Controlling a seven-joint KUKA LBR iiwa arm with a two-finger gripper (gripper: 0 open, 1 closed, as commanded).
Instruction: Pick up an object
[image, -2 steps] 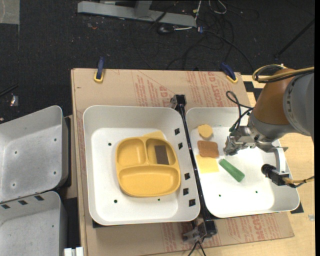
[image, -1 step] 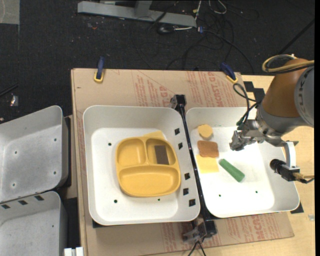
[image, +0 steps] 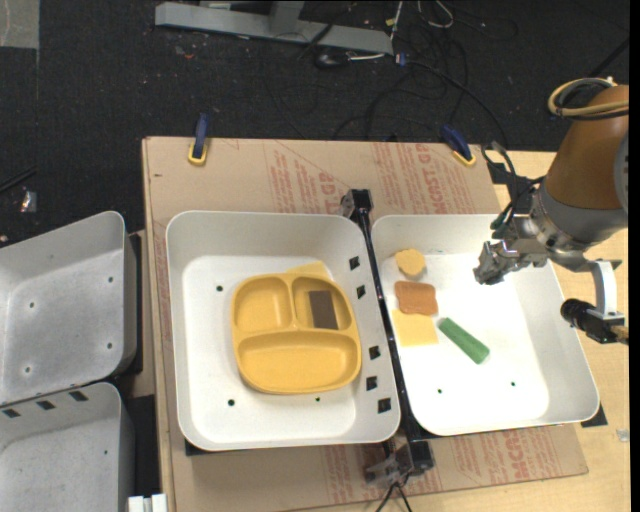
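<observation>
In the right bin (image: 520, 400) lie a small round yellow piece (image: 409, 263), a brown slab (image: 416, 298), a pale yellow square (image: 417, 328) and a green stick (image: 463, 340). My gripper (image: 492, 267) hangs over the bin's upper right part, to the right of the round piece and above the green stick. Nothing shows between its fingers. The left bin (image: 200, 400) holds a yellow divided tray (image: 262, 300) with a dark grey block (image: 323, 308) in its upper right compartment.
The two bins sit side by side on a cardboard-covered bench (image: 290, 170) with clamps at the back edge. Grey metal lids (image: 60, 300) lie off the bench at the left. Cables run across the dark floor behind.
</observation>
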